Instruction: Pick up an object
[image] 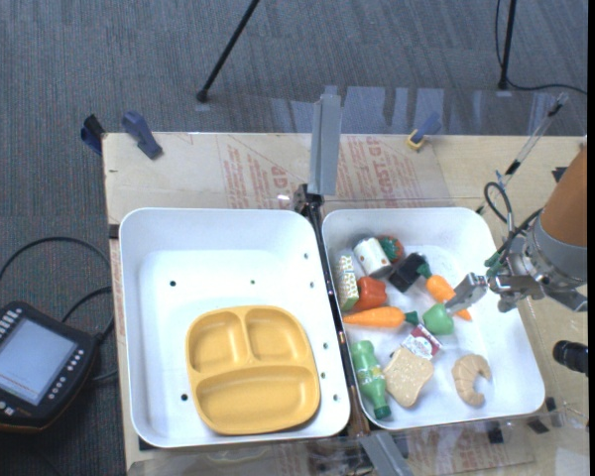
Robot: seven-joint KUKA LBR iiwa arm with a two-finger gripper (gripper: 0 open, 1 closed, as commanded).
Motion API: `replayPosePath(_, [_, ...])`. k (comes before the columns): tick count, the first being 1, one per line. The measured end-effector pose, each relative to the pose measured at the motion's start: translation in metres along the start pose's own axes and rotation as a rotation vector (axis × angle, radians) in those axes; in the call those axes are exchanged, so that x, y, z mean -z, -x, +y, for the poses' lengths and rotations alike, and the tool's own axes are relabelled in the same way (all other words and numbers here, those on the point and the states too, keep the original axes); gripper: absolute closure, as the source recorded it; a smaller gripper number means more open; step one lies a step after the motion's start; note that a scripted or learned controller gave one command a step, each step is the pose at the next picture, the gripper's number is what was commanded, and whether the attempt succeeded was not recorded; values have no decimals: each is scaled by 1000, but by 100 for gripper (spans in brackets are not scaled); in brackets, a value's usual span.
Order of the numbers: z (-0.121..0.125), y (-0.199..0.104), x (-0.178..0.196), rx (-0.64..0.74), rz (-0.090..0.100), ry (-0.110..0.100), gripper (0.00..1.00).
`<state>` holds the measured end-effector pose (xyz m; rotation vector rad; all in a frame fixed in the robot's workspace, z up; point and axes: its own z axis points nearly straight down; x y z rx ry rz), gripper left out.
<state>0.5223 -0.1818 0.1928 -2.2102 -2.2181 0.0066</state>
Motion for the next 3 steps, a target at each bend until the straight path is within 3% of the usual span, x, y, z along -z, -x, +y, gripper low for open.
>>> replayPosePath(1, [56, -2, -107, 12, -2, 5, 0])
replayPosePath(2, [54, -1, -101, 9, 2, -3, 100])
replayPosePath(3, [53, -4, 2, -139, -3, 11, 100])
